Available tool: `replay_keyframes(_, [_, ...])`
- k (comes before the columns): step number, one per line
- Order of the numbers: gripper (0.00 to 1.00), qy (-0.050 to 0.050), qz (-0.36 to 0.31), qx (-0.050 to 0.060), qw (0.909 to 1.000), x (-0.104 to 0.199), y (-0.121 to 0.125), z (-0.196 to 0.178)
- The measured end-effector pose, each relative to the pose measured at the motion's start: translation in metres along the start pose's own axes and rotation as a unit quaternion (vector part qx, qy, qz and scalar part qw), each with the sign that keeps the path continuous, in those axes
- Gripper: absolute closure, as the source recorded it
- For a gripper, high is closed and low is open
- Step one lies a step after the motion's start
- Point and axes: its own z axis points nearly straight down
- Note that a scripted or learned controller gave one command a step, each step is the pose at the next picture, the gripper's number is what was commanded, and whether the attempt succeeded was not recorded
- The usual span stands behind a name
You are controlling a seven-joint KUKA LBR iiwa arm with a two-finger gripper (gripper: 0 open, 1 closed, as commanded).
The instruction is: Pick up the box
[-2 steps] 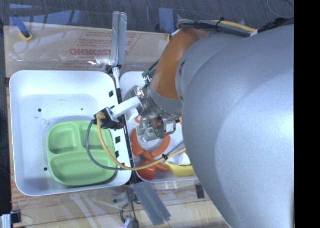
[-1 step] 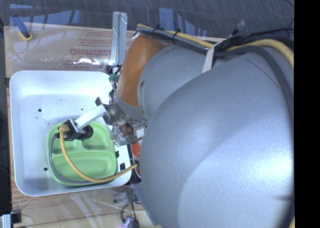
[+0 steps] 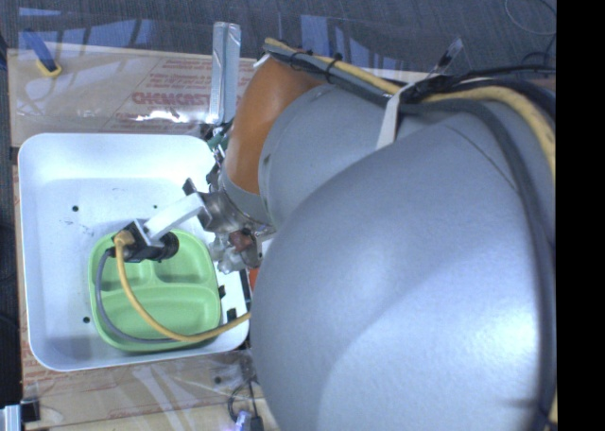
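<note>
End effector sits low over the right rim of the left white bin, mostly buried under the arm's wrist; we cannot tell if it is apart, together or clamped on anything. The box lies just to its left in the bin's near corner. It is a green, shallow, moulded piece with rounded corners and divider ridges, and nothing we see shows it gripped.

We judge it to be light, thin plastic: stiff enough at the rim, a bit flexy and slick across the flat floor. The best hold is probably a pinch on the raised rim or on a divider wall, not the smooth base. It is low in fragility but may slide or tip if caught off-centre.

We see no label on the box. The worktop beyond the bin carries reddish print, possibly "CHEMCAST", too blurred to confirm.
</note>
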Motion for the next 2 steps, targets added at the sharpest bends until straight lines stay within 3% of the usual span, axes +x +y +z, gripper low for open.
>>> replay_keyframes(1, [1.00,0.000,-0.004,-0.001,1.0000,0.001,-0.001,-0.010])
replay_keyframes(2, [1.00,-0.002,-0.175,0.004,0.9846,-0.030,0.092,0.063])
